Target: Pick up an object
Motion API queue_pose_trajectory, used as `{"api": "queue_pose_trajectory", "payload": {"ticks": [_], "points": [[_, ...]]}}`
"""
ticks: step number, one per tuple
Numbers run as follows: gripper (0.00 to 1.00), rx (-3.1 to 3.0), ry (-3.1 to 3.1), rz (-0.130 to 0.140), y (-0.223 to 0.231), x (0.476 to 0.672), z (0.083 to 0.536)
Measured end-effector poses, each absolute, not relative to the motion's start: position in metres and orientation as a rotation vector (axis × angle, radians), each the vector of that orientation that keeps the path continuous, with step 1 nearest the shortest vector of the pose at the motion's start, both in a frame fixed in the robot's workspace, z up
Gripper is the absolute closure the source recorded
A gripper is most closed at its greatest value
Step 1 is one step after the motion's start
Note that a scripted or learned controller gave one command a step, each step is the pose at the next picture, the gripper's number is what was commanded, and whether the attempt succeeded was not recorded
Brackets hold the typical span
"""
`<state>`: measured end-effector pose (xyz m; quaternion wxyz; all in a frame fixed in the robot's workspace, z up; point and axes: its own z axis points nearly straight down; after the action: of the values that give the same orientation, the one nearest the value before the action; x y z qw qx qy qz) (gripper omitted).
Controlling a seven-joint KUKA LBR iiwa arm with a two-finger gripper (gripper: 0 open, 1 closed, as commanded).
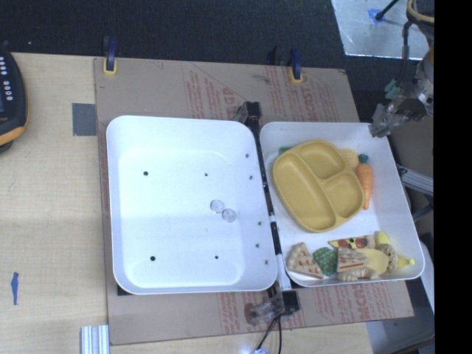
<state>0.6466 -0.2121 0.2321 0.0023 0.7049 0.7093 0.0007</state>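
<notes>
- A brown cardboard sheet (pixel 221 87) is lying across the pale wooden bench (pixel 44 198), with a yellow-and-blue clamp (pixel 110 56) and a second clamp (pixel 294 66) pinning its far edge.
- The left white bin (pixel 129 198) is sitting on the cardboard, holding two small clear round bits (pixel 222 210) near its middle.
- The right white bin (pixel 398 220) is sitting just beside it, their inner rims touching.
- A yellow divided plate (pixel 317 183) is lying flat in the far half of the right bin, taking up most of that half.
- A cluster of toy food pieces (pixel 346 257) is crowding the near edge of the right bin, among them a green piece (pixel 324 257) and a yellow piece (pixel 383 255); the separate items are too small to name.
- An orange toy carrot (pixel 365 185) is lying just beside the plate's right rim, green top pointing away.
- The gripper (pixel 383 120) is hanging at the far right corner of the right bin, above its rim and well apart from the carrot and the food cluster; whether its claw is spread or pressed together I cannot tell, as it is dark and blurred.
- A black-and-orange device (pixel 11 94) is resting at the bench's left edge.
</notes>
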Motion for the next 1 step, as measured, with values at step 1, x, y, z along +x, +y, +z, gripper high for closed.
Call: {"api": "queue_pose_trajectory", "payload": {"ticks": [1], "points": [[0.00, 2.215, 2.230, -0.004, -0.2117, 0.6446, 0.2299]]}}
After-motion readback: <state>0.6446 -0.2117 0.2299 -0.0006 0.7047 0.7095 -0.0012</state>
